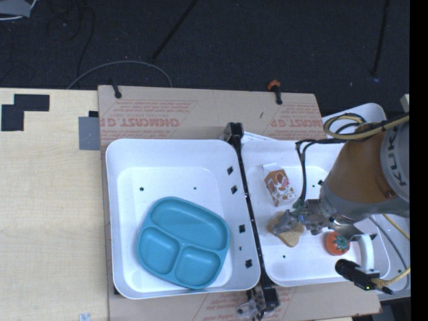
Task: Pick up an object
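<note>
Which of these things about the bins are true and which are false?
1. A blue divided plate lies in the left bin. True.
2. The gripper is over the left bin. False: it is over the right bin, by a tan object.
3. A small patterned packet lies in the right bin. True.
4. The orange object sits on the blue plate. False: it is in the right bin, beside the arm.

A robotics lab: two white bins (120, 179) sit clamped on a cardboard sheet (200, 116) over a plywood bench (47, 212), loose cables (100, 19) trailing across dark carpet (267, 32) beyond (far side).
</note>
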